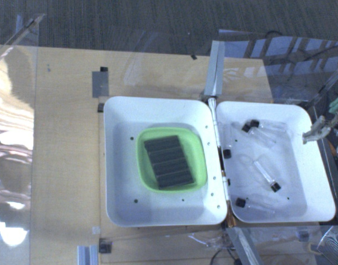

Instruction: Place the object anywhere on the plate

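A dark ridged block (168, 162) lies on the green plate (144, 148); my gripper (317, 128), right of it, looks blurred, so I cannot tell its state.

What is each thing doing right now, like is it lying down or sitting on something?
Green plate: flat in the left bin.
Dark ridged block: lying on the plate.
Clear tubes with black caps: lying scattered in the right bin.
Gripper: at the right bin's far edge.

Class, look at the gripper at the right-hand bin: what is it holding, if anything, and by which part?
Cannot be told. The gripper sits at the right bin's edge, too small and blurred to show. The clear tubes lie loose in the bin.
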`<state>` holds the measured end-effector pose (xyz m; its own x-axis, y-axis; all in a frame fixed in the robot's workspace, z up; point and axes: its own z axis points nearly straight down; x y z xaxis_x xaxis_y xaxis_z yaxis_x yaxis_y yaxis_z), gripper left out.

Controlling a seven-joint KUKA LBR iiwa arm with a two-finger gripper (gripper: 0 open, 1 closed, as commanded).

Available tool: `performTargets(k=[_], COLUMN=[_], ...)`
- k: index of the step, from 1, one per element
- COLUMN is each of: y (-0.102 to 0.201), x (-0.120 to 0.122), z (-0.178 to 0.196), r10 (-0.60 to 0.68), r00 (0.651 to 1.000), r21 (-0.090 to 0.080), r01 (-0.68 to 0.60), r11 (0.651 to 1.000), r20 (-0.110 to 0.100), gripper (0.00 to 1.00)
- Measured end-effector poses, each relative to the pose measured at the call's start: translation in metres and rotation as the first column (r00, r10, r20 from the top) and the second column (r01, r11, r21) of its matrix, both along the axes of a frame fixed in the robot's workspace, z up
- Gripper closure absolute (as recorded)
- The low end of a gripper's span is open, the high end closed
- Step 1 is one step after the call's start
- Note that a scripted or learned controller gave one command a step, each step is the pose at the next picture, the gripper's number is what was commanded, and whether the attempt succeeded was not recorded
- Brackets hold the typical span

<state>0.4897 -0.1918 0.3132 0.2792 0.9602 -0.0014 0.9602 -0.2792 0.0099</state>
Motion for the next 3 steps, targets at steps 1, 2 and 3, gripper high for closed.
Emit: performTargets(k=[1, 2, 3], y=[0.001, 0.073, 0.072], x=[0.003, -0.002, -0.002], z=[0.011, -0.116, -0.116], r10=[0.01, 0.099, 0.098], r00=[1.0, 0.995, 0.995], r21=[-0.004, 0.004, 0.004], r01=[-0.01, -0.099, -0.098], r11=[1.0, 0.995, 0.995], r20=[0.007, -0.007, -0.006], gripper=[1.0, 1.0, 0.0])
